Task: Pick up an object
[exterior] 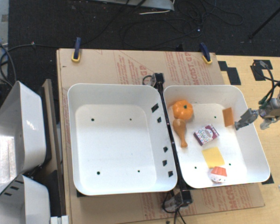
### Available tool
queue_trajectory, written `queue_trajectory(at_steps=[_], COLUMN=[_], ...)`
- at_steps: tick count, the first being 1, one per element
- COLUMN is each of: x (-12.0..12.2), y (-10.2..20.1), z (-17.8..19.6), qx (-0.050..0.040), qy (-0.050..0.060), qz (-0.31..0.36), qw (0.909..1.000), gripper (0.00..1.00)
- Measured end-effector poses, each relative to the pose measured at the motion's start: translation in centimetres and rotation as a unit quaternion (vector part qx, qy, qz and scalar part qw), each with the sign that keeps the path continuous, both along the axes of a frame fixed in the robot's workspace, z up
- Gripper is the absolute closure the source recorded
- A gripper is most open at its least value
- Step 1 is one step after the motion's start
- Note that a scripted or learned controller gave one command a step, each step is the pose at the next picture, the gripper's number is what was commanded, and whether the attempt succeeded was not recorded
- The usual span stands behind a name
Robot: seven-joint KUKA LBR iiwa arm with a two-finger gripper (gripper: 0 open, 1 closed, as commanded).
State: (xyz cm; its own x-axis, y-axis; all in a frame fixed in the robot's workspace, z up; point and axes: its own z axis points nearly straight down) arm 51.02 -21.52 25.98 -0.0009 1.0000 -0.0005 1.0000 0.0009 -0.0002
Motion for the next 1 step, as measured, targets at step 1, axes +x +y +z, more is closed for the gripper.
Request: queue_trajectory(at_steps=[1], x=[-3.24], y=[3.17], z=[6.10], qx=[-0.0004], qy=[-0.003], qz=[0.002], qw=[1.0000], gripper=[0.00])
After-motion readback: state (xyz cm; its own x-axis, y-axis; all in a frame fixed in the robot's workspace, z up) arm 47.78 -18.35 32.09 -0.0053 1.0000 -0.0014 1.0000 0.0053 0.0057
